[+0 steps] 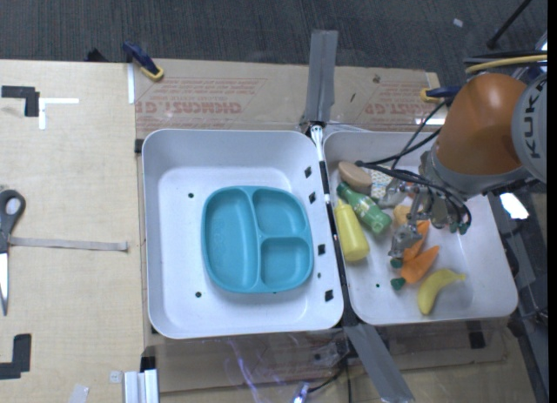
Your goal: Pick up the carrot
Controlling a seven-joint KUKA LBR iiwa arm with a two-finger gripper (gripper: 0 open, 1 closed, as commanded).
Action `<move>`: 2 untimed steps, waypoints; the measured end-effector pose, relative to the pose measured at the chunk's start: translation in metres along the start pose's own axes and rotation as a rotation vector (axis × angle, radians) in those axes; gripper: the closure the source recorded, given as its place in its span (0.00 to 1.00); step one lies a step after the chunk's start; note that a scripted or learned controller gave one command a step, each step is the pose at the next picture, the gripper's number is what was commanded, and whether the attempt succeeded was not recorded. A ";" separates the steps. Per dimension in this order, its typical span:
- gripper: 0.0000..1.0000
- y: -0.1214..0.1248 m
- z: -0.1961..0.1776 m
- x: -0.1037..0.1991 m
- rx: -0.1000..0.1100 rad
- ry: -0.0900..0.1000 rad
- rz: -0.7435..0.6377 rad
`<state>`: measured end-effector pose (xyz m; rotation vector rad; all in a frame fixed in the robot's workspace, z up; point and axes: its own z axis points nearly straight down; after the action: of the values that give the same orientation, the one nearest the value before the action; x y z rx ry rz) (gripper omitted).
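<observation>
The carrot point(421, 262), orange with a green stub at its lower left end, lies in the right bin point(487, 301) near the front. My gripper point(406, 241) hangs low over the bin, its tip just above the carrot's upper left part. The grey arm with its orange band point(481, 127) reaches in from the right and covers part of the bin behind the carrot.
A yellow banana point(438, 288) lies right in front of the carrot. A yellow bottle point(351, 232), a green bottle point(366, 211) and a tan piece point(354, 172) crowd the bin's left side. The left bin point(165, 245) holds a teal divided plate point(258, 238).
</observation>
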<state>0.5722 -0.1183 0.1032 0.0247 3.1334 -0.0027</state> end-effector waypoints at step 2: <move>0.00 0.000 -0.011 -0.002 0.001 -0.006 -0.001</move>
<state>0.5744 -0.1181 0.1139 0.0227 3.1270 -0.0041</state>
